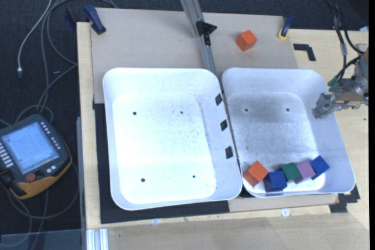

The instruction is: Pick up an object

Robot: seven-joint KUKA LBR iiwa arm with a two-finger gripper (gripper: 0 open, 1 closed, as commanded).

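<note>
gripper [324, 106] is hanging over the right bin's [266, 126] right rim, can't really tell its state; the blocks sit along that bin's near edge: orange block [255, 173], dark blue [275, 182], green [290, 173], purple [305, 170], blue [319, 165]

Robotics lab, teach pendant [30, 152], clamped bench [146, 38]

five small blocks [287, 174] lie clustered along the right bin's [328, 143] near edge.
</note>
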